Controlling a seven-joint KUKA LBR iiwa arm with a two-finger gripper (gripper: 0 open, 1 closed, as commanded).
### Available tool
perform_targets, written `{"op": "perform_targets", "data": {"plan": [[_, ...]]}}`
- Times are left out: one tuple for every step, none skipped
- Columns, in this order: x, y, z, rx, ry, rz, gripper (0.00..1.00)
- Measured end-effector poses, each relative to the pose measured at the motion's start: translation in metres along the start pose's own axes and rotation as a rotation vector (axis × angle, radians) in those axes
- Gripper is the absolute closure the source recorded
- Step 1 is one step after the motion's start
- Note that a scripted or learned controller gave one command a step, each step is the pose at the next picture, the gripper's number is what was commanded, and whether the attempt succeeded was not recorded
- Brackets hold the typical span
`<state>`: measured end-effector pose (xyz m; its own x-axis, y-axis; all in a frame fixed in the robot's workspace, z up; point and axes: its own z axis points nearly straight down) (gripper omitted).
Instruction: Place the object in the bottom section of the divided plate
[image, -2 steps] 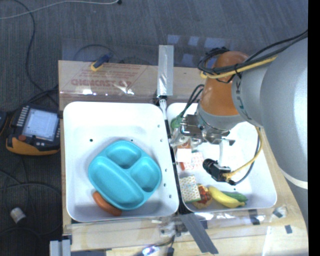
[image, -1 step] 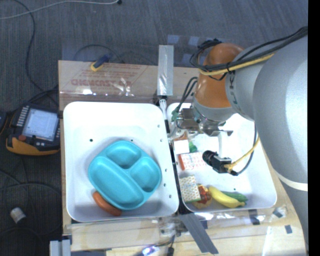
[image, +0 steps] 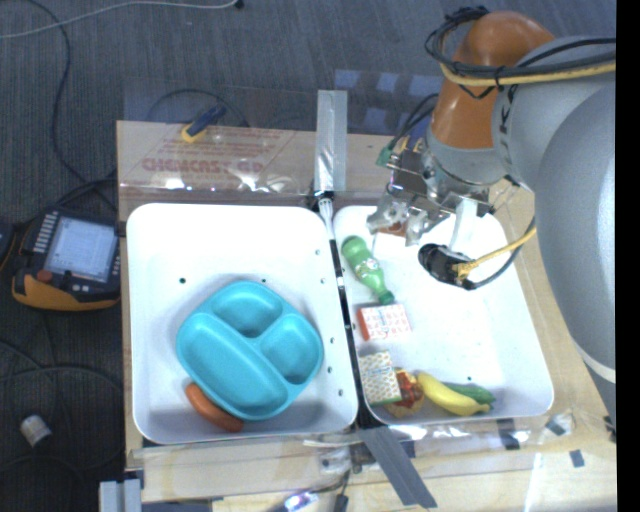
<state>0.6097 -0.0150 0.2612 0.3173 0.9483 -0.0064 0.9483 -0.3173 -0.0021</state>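
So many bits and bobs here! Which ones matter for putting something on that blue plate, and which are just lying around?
For the job:
- divided plate, left bin
- pincer, over the right bin
- candidates: green bottle, banana, small boxes

Lying about:
- orange item tucked under the plate
- handheld controller outside the bins

The plate's (image: 250, 347) three sections lie open from above; an orange thing (image: 208, 405) sits half under its near-left rim.
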Motion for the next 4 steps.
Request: {"op": "perform_targets", "data": {"plan": [[0.047,-0.047,0.075,-0.004,0.005,0.162,1.0],[0.093,-0.029,0.078,0.0,-0.001,0.071,1.0],[0.12,-0.095,0.108,0.004,0.001,0.066,1.0],[0.142,-0.119,-0.114,-0.001,0.001,0.049,1.0]]}}
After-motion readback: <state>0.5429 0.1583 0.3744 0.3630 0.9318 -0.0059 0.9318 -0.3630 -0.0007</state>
